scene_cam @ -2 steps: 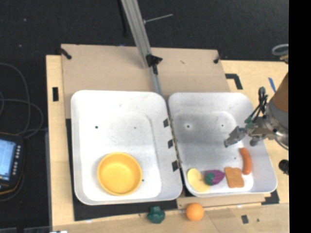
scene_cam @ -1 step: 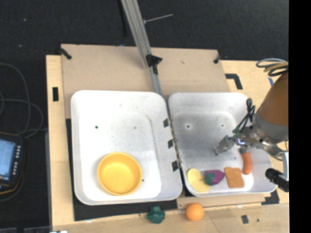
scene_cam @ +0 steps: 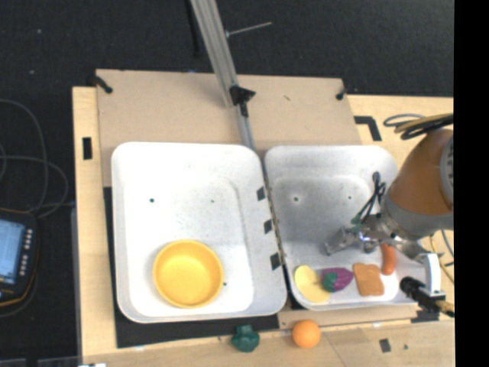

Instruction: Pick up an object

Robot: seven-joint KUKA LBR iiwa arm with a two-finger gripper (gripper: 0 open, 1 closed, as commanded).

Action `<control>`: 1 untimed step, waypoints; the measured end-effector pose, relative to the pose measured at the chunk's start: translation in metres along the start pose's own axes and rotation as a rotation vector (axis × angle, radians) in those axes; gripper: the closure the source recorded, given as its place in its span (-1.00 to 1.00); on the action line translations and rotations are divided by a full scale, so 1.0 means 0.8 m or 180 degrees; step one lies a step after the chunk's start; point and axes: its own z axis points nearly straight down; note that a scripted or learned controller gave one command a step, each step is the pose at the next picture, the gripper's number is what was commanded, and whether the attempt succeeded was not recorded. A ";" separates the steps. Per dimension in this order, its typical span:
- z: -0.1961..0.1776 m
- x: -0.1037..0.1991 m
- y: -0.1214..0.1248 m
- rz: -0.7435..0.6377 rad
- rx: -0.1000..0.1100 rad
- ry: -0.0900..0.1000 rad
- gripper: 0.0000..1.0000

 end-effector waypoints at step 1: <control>-0.018 -0.002 0.003 0.0015 -0.0030 -0.0004 1.00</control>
